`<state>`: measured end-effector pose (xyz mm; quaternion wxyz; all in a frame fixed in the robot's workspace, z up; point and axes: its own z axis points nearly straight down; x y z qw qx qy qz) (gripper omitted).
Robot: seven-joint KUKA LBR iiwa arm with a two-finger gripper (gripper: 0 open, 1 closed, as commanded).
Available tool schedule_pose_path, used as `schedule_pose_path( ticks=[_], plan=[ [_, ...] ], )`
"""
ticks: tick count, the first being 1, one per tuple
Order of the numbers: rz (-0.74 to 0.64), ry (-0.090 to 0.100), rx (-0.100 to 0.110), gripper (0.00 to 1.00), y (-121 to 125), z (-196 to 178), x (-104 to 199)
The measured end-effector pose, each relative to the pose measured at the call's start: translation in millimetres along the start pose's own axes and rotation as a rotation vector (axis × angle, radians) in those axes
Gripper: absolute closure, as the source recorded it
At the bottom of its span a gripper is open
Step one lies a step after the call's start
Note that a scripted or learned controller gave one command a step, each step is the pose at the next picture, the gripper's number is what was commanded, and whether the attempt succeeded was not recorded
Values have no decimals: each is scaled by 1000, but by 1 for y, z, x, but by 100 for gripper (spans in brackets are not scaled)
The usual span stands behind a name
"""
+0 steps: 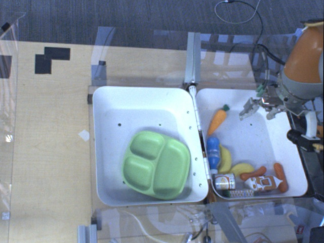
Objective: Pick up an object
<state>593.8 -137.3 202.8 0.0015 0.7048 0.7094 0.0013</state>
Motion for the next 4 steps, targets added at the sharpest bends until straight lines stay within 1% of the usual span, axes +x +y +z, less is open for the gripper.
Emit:
schedule_pose_path(
  ticks=[1, 2, 3, 4],
  plan=[
    [-266, -2, -26, 0, 39, 91, 30],
    [-268, -2, -31, 100, 41, 78, 31],
    [-444, -1, -7, 100, 40, -49, 79],
    [-745, -1, -3, 100, 58, 11, 38]
  ],
)
